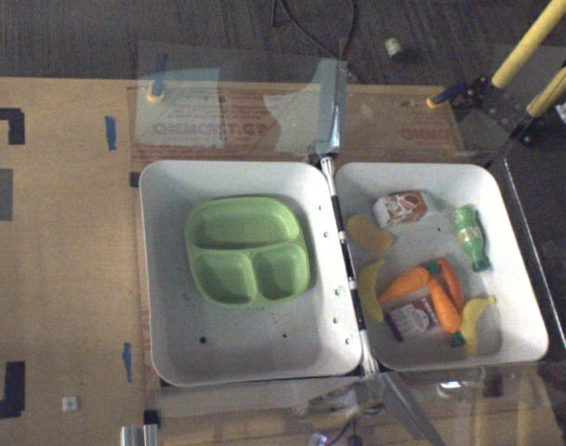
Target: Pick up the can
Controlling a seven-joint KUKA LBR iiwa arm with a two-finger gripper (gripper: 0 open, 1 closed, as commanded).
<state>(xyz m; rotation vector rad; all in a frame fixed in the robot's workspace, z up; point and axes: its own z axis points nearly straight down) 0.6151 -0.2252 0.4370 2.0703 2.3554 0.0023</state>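
Can lies at the far end of the right bin

Nearest in the right bin (524, 337), a carton (413, 321) touches two carrots (408, 283), with one banana (475, 319) just beside it and another (368, 291) along the divider. Beyond them stands open floor. The can (401, 209), as I judge the white and brown cylinder, lies on its side near the far wall, a tan chip (369, 234) just beside it and a bottle (470, 238) well apart. A descent from above, closing across the can's round body, looks best. The far wall and the chip limit room, while the bottle side is free. The left bin (162, 277) holds a green tray (248, 251)
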